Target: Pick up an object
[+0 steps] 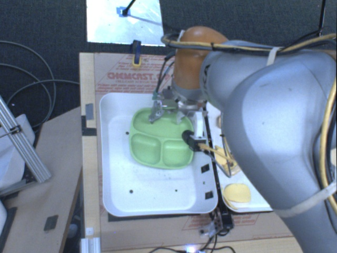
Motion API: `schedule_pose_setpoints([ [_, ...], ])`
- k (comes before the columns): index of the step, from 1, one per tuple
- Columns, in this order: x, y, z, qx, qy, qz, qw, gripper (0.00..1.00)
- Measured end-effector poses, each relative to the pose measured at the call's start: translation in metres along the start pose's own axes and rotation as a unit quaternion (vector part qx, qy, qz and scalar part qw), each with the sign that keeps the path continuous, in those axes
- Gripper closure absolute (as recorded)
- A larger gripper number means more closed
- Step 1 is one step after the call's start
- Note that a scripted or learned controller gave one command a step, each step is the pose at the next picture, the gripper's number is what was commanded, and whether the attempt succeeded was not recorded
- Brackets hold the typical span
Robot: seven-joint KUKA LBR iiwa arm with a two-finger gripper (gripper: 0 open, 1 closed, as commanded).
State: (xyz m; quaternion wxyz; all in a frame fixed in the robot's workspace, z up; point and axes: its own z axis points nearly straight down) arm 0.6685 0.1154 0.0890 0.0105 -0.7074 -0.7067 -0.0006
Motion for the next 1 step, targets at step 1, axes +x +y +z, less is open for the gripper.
schedule_pose_setpoints([
  [1, -0.0282, -0.0285, -0.1433, -0.015, -0.007, 0.0, 0.9999, 0.0],
])
